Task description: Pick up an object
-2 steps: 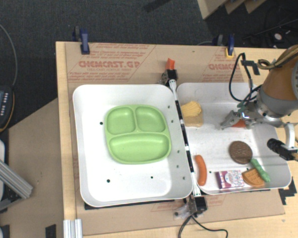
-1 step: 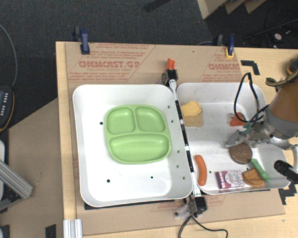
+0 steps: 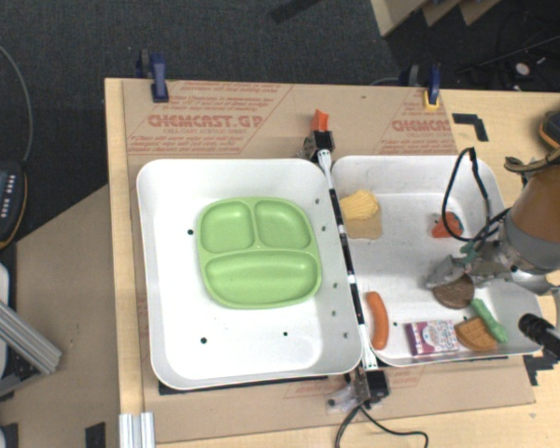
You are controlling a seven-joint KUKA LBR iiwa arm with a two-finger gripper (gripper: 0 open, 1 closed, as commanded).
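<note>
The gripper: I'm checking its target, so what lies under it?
Under the gripper in the right bin lies a brown round piece, partly showing. Its upper part is covered by the gripper, so contact is unclear.

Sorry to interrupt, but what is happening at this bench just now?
The arm's gripper is low in the right bin, over a brown round item, on a try at picking something up. Nearby lie a purple packet, a toy hot dog and a yellow piece. The left bin holds a green divided plate.

Divided plate in left bin
</note>
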